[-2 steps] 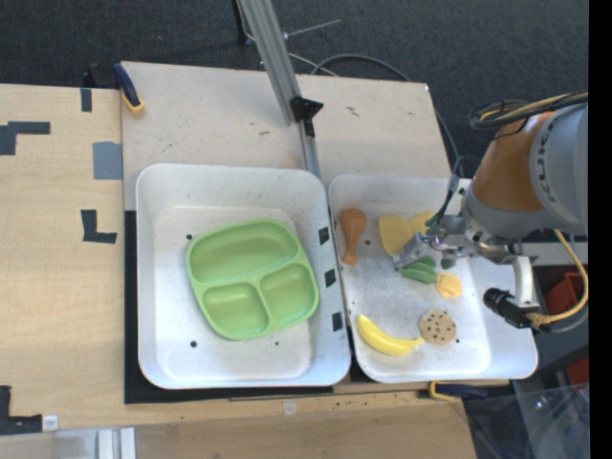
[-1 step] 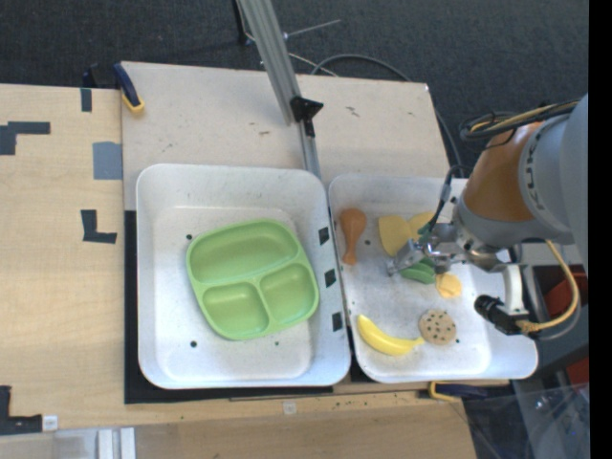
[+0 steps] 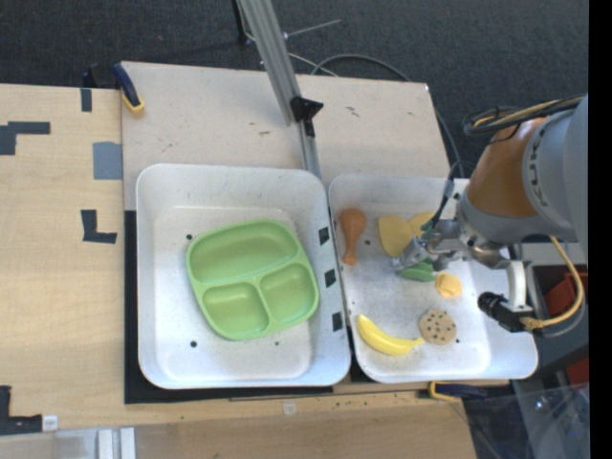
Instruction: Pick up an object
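Green, a small toy vegetable [image 3: 417, 273] lies in the right bin [image 3: 507, 357], directly under the gripper [image 3: 421, 254], its long axis running left-right. Whether the jaws are apart or clamped on it cannot be told. A yellow wedge [image 3: 395, 233] sits just beyond.

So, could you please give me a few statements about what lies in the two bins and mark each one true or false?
1. The green three-compartment plastic plate lies in the left white bin. True.
2. The yellow toy banana lies on the green plate. False: it lies in the right white bin, near the front edge.
3. The round brown cookie with dark spots lies just right of the banana. True.
4. The tan drumstick-shaped toy lies in the left bin. False: it lies in the right bin, by its left wall.
5. The gripper is over the right bin. True.
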`<action>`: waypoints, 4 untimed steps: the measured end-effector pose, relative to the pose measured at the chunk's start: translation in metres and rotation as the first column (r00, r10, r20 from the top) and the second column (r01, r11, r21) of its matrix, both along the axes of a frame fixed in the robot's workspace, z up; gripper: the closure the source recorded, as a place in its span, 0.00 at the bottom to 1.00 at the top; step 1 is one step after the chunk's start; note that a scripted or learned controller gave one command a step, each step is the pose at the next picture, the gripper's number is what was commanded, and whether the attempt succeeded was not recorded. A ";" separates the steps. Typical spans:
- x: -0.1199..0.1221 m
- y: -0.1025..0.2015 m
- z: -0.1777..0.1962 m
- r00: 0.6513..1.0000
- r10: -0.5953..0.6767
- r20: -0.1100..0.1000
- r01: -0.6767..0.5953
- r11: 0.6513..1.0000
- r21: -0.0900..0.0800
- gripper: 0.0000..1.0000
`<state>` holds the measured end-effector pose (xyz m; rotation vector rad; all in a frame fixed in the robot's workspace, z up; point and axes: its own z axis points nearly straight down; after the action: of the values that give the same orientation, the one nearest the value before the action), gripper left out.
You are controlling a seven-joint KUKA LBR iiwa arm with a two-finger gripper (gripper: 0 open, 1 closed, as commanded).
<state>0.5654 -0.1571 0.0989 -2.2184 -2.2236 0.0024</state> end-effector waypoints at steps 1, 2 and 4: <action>0.005 0.001 0.043 1.000 -0.001 0.004 0.001 1.000 0.000 1.00; 0.010 -0.008 0.100 1.000 -0.002 0.005 0.002 1.000 -0.001 1.00; 0.009 0.049 0.155 1.000 0.004 0.001 -0.004 1.000 0.002 1.00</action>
<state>0.5748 -0.1085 0.2544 -2.2129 -2.2277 -0.0008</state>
